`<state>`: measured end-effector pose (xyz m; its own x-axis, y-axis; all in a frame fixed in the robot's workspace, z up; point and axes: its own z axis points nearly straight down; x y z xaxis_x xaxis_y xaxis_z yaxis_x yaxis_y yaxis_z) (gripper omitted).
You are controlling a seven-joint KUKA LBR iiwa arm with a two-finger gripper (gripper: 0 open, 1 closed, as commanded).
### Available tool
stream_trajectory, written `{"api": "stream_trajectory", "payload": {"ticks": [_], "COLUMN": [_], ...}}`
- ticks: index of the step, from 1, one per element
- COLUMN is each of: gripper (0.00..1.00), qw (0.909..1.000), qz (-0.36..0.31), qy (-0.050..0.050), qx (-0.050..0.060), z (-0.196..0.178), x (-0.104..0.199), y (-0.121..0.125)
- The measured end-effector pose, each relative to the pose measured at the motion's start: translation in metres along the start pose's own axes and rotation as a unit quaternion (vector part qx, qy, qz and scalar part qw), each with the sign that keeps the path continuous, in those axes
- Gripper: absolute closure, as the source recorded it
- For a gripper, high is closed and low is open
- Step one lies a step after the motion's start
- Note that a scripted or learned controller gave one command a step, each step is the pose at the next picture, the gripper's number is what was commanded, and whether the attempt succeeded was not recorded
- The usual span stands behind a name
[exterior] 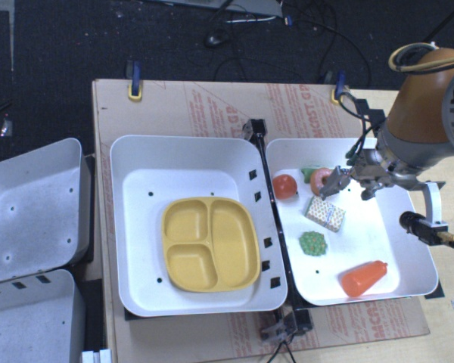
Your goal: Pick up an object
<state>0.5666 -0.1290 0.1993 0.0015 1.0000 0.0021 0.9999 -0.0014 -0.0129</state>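
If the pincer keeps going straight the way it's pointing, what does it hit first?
The pincer points down and to the view's left, so the patterned small box just below it looks first in line. The pink object sits right beside the tip, and depth is unclear from this slanted view.

Both bins (136, 203) are coloured white. Yellow divided tray (210, 243). Red tomato (285, 186), green bumpy ball (313, 243), orange carrot (363, 277), and a white box (326, 213) speckled with yellow are seen.
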Motion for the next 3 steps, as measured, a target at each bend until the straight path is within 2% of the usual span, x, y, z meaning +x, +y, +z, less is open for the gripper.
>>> {"api": "stream_trajectory", "payload": {"ticks": [1, 2, 3], "gripper": [0.00, 0.00, 0.00], "qw": [1.0000, 1.0000, 1.0000], "qz": [-0.001, -0.002, 0.000], "qy": [-0.001, -0.001, -0.002], "qx": [-0.006, -0.004, -0.007], "z": [-0.006, 0.044, 0.100], "x": [0.000, 0.008, -0.002], "y": [0.003, 0.009, 0.009]}}
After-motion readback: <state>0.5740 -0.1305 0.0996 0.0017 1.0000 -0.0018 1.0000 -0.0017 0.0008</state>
